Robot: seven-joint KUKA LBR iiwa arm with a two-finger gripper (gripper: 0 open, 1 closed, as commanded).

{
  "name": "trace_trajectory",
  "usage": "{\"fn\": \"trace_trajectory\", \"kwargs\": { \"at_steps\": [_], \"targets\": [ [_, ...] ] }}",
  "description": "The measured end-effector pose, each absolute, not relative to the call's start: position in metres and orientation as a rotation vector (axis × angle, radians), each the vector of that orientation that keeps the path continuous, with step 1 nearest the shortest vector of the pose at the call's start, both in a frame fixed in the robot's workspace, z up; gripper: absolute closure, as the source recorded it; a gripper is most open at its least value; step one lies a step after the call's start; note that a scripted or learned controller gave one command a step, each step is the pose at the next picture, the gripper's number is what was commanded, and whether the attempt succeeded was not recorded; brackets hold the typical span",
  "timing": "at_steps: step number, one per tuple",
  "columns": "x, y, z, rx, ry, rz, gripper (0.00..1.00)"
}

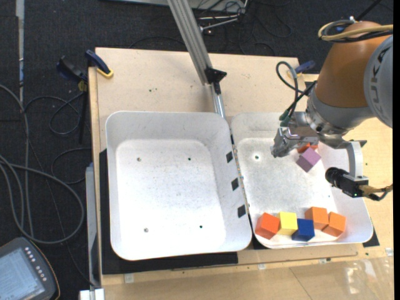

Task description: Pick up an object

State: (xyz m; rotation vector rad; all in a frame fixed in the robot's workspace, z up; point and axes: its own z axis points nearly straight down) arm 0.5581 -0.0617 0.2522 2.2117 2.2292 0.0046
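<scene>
Nearest the camera, along the right bin's (262, 239) front wall at about 6 o'clock, five blocks sit in a loose row: an orange cube (268, 224) at the left end, a yellow cube (288, 221) touching it, a blue cube (305, 229) just right of that, then two more orange cubes (327, 220) pressed together at the right end. None of these is lifted; all rest on the bin floor, well apart from the arm.

Further back, toward 1 o'clock in the same bin, a purple cube (308, 160) sits tilted just beside the gripper (282, 146), with a small red-orange piece (305, 147) showing at its upper edge (too hidden to name surely). The purple cube lies to the gripper's right, under the wrist rather than between the fingers, and whether it touches the bin floor or hangs cannot be told from this slant. Whether the fingers are spread or pressed together cannot be told either; they read as a dark grey cluster pointing down at the bin floor.

The left bin (125, 127), at 9 o'clock, holds no blocks. Beyond both bins, the tabotop's far end (162, 80) carries a metal pole's foot (215, 80).

As a judgement: the pick is not shown as done. The arm is down in the right bin near the purple cube, so a grasp looks under way, but a secure hold and the lift remain.
</scene>
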Motion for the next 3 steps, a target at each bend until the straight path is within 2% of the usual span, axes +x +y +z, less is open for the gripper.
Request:
{"fn": "trace_trajectory", "kwargs": {
  "at_steps": [3],
  "targets": [
    [0.594,0.073,0.238,2.213,2.228,0.003,1.00]
  ]
}}
